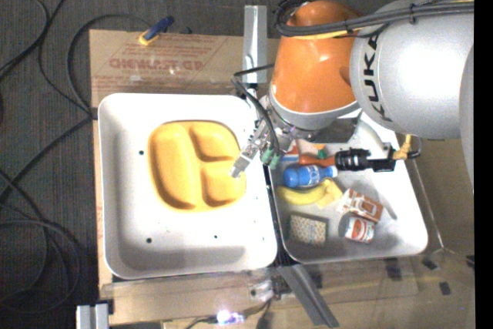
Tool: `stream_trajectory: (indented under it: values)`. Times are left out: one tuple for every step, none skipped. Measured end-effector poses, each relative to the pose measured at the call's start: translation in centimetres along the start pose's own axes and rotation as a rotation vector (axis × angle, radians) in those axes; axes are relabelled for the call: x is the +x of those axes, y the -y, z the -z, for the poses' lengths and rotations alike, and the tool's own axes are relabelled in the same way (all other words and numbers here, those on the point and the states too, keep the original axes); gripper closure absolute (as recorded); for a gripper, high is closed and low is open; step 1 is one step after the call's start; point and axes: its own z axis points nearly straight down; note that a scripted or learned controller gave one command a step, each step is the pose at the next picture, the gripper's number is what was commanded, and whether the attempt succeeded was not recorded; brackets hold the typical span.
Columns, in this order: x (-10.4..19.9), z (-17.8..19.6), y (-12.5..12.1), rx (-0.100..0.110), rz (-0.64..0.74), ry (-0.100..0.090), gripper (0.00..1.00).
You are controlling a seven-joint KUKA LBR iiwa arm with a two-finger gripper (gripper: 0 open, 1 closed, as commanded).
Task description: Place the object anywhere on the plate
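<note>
A yellow plate (192, 166) with three compartments lies in the left bin (123, 243), towards its upper middle. My gripper (245, 162) hangs over the plate's right edge, pointing down and to the left, close to the wall between the two bins. I see no object clearly in it. A small green item (270, 158) sits just right of the gripper, at the left edge of the right bin (412, 239). The orange and grey arm (323, 65) covers the upper part of the right bin.
The right bin holds a blue bottle (306, 176), a banana (304, 196), an orange item (312, 160), a patterned packet (308, 229), a small carton (362, 204) and a can (357, 229). Cables lie on the floor around the bench.
</note>
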Motion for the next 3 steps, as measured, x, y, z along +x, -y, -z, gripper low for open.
stream_trajectory:
  values:
    - [-1.7,8.5,2.0,0.001,0.130,0.004,1.00]
    - [-1.3,9.2,9.8,0.001,0.127,0.003,1.00]
    - [2.8,-0.9,-0.6,0.000,0.228,0.000,1.00]
